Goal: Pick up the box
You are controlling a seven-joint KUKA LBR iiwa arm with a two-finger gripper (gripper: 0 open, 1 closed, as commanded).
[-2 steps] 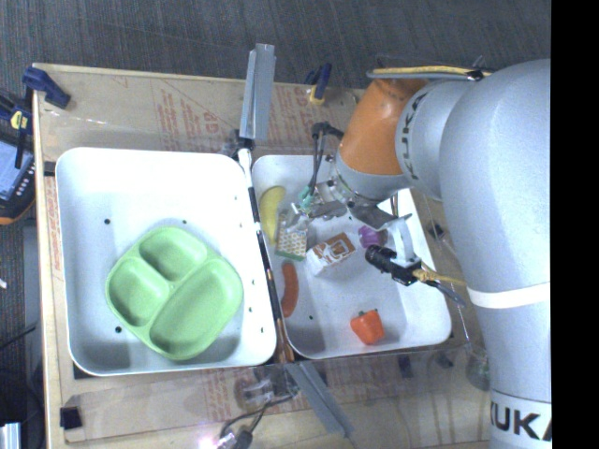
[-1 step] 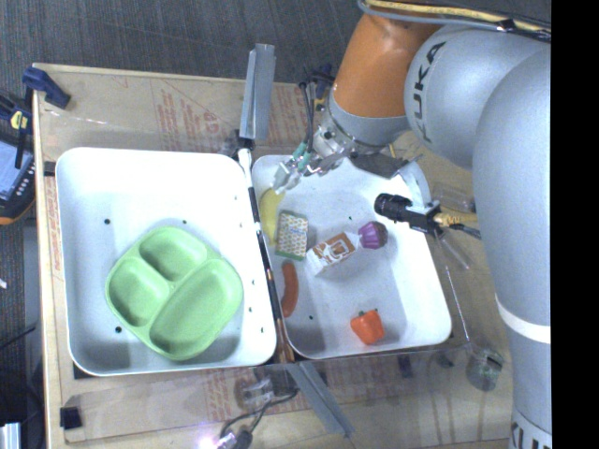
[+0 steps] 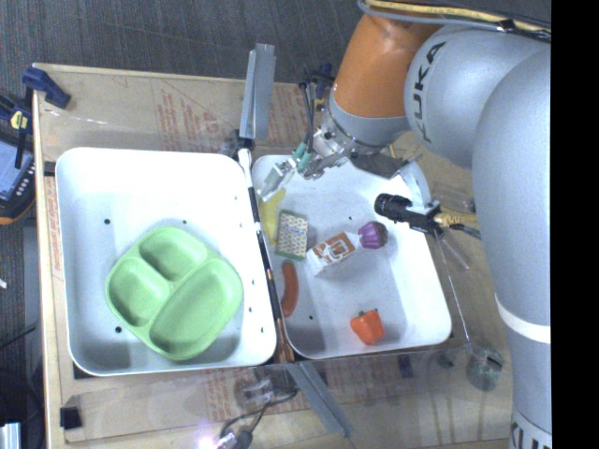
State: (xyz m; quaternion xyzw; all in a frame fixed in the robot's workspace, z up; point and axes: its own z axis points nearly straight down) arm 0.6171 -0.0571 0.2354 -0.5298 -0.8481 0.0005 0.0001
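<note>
The box point(image 3: 333, 251) is a small brown and white carton lying on its side near the middle of the right bin point(image 3: 426, 293). My gripper point(image 3: 274, 181) hangs over the bin's far left corner, up and to the left of the box and apart from it. The view is too cluttered there to tell how it stands, and nothing shows in its grasp. The grey arm with its orange band point(image 3: 388, 59) covers the bin's far right side.
A checkered flat packet point(image 3: 292, 234) and a yellow item point(image 3: 270, 219) lie left of the box, with a red sausage point(image 3: 289, 288) below them. A purple vegetable point(image 3: 372, 235) sits right of the box, an orange pepper point(image 3: 368, 325) near the front. The left bin point(image 3: 84, 185) holds a green divided plate point(image 3: 175, 291).
</note>
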